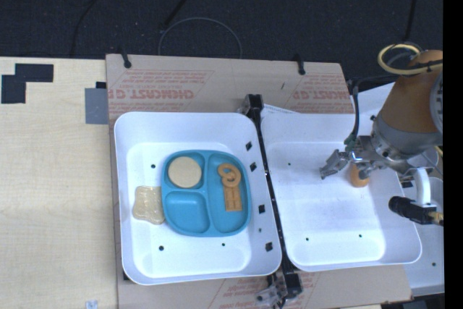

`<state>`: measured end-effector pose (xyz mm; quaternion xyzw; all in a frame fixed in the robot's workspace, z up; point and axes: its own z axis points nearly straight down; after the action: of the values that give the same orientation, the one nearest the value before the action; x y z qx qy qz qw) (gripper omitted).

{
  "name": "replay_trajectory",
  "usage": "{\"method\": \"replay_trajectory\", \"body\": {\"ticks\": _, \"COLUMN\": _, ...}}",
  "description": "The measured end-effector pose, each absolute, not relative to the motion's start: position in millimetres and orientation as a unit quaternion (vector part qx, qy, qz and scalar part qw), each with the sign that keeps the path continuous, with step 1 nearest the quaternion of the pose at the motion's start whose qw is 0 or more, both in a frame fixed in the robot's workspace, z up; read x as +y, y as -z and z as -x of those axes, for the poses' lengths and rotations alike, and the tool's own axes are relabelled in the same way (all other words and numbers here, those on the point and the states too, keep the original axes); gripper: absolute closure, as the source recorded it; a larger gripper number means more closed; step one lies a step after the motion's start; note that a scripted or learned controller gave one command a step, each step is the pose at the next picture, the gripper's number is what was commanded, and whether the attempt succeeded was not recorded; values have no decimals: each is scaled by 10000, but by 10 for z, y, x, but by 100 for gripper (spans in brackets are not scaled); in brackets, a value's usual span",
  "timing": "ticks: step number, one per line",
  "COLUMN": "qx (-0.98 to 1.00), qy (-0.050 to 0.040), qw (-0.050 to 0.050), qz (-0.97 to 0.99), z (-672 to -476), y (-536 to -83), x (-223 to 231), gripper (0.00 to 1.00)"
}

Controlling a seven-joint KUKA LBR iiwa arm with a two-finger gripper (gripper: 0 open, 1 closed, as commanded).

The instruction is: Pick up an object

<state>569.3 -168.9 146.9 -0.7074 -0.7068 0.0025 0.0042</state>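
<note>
In the right bin (340,242), my gripper (349,168) hangs low near the bin's far right side, and it looks open, its grey fingers spread apart. A small orange object (359,178) lies on the bin floor just under the right-hand finger; I cannot tell whether they touch. The left bin (137,257) holds a blue divided plate (189,216) bearing a round tan disc (184,171) and a tan key-shaped piece (231,187). A pale yellow piece (148,204) rests against the plate's left edge.
A black divider (266,192) with clips runs between the two bins. The arm's grey and orange body (409,108) stands over the right bin's right rim. Cardboard (217,87) lies beneath the bins, and a wooden bench top (51,192) spreads to the left.
</note>
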Motion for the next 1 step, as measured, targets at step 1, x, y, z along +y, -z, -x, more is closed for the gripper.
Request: {"method": "replay_trajectory", "body": {"ticks": 1, "qx": -7069, "qy": -21, "qw": 40, "qz": 7073, "z": -5676, "y": -931, "x": -1675, "gripper": 0}}
